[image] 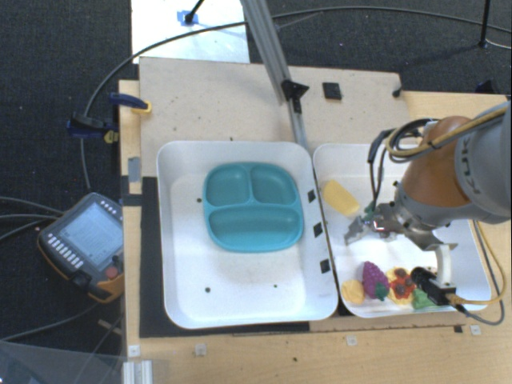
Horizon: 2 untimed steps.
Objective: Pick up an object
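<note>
The metal two-finger gripper (370, 229), whether open or closed I cannot tell, hangs just above the purple plastic grape bunch (373, 278), lower right.

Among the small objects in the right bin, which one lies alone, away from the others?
The pale yellow block, near the bin's upper left. The purple piece, the orange piece and the rest cluster along the near edge of the right bin.
</note>
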Available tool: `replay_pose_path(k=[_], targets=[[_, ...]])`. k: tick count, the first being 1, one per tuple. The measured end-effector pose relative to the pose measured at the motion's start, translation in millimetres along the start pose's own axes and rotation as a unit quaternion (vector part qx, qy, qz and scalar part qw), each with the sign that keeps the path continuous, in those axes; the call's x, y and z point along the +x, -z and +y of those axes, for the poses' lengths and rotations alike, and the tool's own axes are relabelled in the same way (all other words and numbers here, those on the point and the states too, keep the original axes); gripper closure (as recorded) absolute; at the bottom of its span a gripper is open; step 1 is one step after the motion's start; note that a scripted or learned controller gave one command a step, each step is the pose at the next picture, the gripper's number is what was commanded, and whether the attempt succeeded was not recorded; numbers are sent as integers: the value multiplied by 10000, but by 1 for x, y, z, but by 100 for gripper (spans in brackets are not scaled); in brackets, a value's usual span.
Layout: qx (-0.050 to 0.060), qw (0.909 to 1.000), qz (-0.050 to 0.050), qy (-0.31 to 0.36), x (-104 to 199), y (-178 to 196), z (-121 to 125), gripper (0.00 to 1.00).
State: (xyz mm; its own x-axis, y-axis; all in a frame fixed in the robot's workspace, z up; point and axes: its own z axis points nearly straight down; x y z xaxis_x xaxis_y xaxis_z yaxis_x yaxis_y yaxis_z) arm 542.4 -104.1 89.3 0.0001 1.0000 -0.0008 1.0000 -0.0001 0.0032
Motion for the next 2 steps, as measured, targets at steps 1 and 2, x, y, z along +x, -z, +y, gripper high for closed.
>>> replay_pose_path(k=[1,2], targets=[[-12,10000,12,12,1,12,1,100],[-22,10000,-1,23,3,76,2,100]])
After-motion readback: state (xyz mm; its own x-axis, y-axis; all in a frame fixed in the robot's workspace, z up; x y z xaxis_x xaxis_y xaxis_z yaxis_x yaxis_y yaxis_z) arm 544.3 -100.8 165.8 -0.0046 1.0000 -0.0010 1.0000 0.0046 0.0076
